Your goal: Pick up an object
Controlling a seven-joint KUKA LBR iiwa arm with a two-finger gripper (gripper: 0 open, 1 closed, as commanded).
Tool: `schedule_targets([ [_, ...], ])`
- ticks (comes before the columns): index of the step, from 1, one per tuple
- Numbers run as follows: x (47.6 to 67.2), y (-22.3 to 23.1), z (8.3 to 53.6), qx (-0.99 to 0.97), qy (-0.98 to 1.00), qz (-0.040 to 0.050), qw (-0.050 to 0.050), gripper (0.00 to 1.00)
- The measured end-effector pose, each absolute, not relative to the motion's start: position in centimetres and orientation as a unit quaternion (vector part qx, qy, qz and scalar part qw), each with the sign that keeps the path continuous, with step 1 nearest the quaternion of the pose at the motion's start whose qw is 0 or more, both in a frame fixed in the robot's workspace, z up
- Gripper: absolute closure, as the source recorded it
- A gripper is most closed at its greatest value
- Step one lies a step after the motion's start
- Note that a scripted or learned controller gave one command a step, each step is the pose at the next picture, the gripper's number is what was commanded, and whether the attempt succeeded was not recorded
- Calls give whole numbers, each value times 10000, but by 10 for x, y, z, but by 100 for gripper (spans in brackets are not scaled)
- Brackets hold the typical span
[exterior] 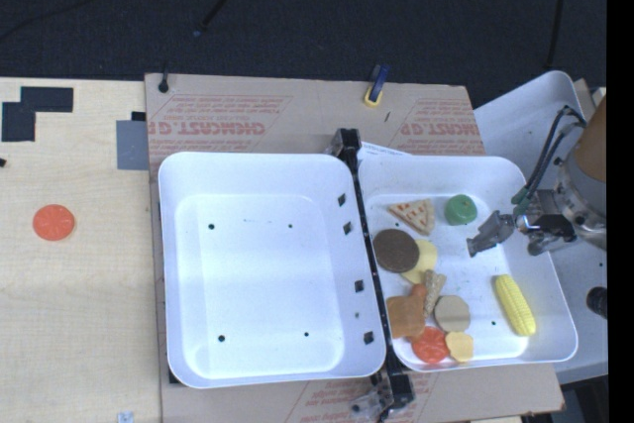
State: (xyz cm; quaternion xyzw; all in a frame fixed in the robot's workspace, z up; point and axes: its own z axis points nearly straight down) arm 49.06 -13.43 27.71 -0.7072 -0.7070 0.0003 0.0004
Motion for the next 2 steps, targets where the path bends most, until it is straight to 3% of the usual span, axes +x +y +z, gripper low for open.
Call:
schedule_targets([
  [1, 472, -152, 153, -7077, -7065, 39, 66, 0],
  [2, 475, -154, 170, -7103, -7039, 6, 23, 100],
])
